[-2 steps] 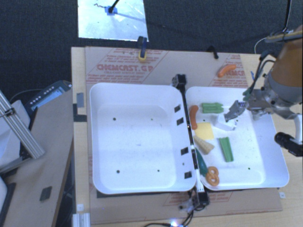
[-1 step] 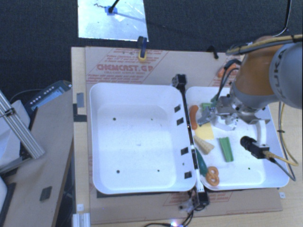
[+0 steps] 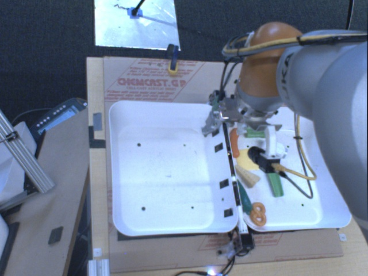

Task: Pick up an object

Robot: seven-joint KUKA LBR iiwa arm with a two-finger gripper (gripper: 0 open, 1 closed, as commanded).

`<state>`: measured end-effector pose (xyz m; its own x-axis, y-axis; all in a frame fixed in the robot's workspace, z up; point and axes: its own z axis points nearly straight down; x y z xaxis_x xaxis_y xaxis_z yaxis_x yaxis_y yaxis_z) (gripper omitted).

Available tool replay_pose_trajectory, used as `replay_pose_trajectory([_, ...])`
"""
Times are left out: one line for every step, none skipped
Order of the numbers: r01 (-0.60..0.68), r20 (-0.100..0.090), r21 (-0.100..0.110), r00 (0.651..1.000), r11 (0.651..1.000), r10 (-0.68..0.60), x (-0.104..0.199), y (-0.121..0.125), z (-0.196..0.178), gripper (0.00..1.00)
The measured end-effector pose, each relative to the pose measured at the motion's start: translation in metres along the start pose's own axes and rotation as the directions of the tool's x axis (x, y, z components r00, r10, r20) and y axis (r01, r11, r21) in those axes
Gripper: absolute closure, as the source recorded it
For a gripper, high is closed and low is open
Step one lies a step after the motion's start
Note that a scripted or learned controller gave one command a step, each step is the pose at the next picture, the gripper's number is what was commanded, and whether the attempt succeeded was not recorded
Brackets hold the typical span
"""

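Note:
My gripper hangs low over the divider between the two white bins, at the upper left corner of the right bin. Just right of it lies an orange-red stick. Further down the right bin's left side lie a yellow piece, a tan wedge, a green stick, a dark green pen-like thing and an orange ring-shaped thing. A small green piece lies partly hidden under the wrist. I see nothing held in the gripper.
The left bin lies beside the right one, with black clips along the shared rim. A shiny metal sheet and a yellow-and-blue clamp sit behind the bins. The grey arm covers the right bin's upper right part.

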<state>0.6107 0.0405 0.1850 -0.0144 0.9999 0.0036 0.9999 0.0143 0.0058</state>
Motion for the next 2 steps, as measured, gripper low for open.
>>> replay_pose_trajectory([-0.008,0.004,-0.016,1.000,1.000,0.008,-0.0140,0.0498,-0.1538,0.00])
replay_pose_trajectory([-0.004,0.005,-0.001,1.000,1.000,0.004,-0.0135,0.0471,-0.1545,1.00])
